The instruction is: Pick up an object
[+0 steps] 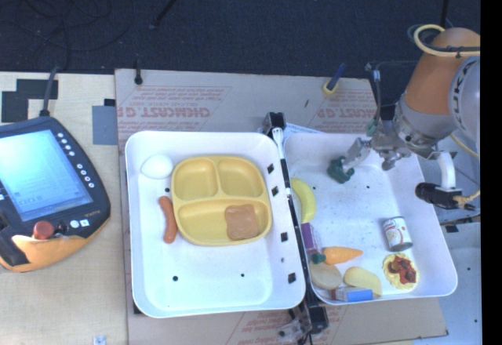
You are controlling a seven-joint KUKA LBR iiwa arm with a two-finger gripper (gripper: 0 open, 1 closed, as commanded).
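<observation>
One small green toy [340, 171] lies at the right bin's [439, 277] eleven o'clock, just beside the claw [375, 149]; its finger spacing I cannot tell. A misaligned close could nudge it away.

At the right of the frame we see our arm [463, 92]: a rounded grey body with a broad orange band [436, 77] above the wrist. A pale yellow cable [423, 36] loops over the orange part. Below it sits a grey metal wrist block, ending in our gripper [351, 159], thin and silvery.
</observation>
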